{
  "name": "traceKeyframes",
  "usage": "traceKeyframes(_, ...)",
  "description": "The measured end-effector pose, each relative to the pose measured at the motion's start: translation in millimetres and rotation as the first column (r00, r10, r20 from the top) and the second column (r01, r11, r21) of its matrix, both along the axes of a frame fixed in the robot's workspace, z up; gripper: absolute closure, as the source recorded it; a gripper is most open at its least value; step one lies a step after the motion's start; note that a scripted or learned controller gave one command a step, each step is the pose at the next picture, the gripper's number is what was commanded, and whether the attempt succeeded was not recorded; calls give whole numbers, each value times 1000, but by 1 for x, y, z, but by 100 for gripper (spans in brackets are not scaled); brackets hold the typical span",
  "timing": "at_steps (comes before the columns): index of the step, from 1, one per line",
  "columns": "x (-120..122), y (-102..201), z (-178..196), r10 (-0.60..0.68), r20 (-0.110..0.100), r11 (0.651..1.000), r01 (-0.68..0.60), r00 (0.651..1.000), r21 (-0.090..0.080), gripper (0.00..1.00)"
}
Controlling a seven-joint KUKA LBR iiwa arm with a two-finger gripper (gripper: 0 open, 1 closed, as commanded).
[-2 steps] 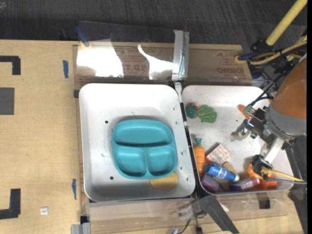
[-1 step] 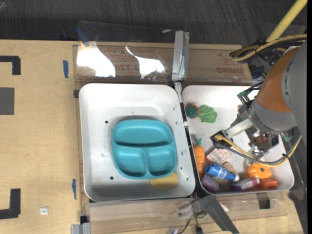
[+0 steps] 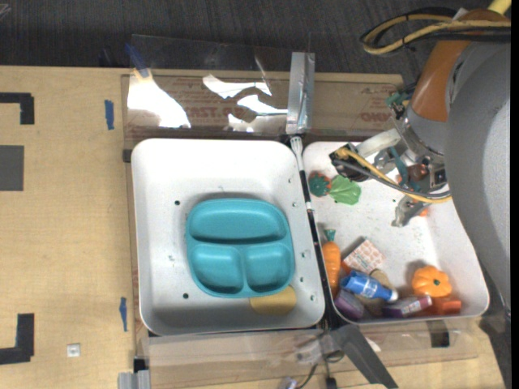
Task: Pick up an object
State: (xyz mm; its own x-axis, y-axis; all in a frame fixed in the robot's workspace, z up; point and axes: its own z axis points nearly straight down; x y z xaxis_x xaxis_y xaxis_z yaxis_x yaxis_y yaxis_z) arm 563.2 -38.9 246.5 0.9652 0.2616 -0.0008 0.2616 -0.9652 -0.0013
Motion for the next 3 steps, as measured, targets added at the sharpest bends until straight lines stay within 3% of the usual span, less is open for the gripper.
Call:
traceKeyframes(1, 17, 46, -7, -61, 0, 998, 61, 998, -1, 0)
traceKeyframes(2, 52, 20, -37, -63, -1, 998, 63, 998, -3, 0)
traceKeyframes(3, 57, 18, -64, -64, -6, 998, 64, 998, 0, 0)
